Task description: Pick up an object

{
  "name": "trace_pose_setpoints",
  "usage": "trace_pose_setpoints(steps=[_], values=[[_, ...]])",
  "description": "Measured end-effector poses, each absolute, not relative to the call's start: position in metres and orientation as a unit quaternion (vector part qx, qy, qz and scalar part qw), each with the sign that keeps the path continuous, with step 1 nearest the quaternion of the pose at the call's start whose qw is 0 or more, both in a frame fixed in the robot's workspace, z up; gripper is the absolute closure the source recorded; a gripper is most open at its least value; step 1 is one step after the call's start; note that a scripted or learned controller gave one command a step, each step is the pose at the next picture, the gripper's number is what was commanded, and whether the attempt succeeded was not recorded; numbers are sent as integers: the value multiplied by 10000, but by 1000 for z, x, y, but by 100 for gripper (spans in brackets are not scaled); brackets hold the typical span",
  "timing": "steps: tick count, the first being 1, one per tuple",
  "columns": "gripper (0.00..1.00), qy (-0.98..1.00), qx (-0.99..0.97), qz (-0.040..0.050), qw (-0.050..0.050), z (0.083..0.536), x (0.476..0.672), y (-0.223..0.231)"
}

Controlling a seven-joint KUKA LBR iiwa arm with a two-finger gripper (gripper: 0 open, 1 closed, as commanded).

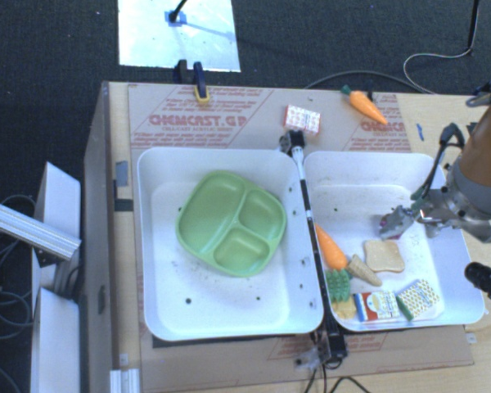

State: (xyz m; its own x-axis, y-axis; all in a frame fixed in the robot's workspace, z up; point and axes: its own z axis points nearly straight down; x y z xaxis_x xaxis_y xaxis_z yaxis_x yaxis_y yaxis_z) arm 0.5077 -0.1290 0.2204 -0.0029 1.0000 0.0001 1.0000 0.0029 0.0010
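Camera view looks down on the bench (254, 113) with its two white bins. Over the right bin (368, 174), the pincer (395, 222) hangs low near that bin's middle, just above a slice of toast (384, 255); I cannot tell from here how wide it stands, and nothing shows gripped in it. Toward the near edge of that bin lie a carrot (331, 248), a cone-shaped piece (364, 269), a green leafy toy (339, 285), a small carton (379, 305) and a checkered packet (417, 298). A green divided plate (231, 223) sits tilted in the left bin (168, 301). Beyond the bins, on the bench's far edge, rest another carrot (367, 106) and a small box (302, 119).
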Motion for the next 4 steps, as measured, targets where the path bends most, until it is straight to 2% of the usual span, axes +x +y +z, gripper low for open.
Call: trace_pose_setpoints(steps=[1, 2, 3, 4], values=[[0, 7077, 7065, -5, -8, 94, 561, -146], [0, 7085, 7057, 9, 5, 84, 589, -91], [0, 7087, 7055, 11, 12, 85, 635, -83], [0, 7074, 7068, -1, 1, 84, 559, -96]])
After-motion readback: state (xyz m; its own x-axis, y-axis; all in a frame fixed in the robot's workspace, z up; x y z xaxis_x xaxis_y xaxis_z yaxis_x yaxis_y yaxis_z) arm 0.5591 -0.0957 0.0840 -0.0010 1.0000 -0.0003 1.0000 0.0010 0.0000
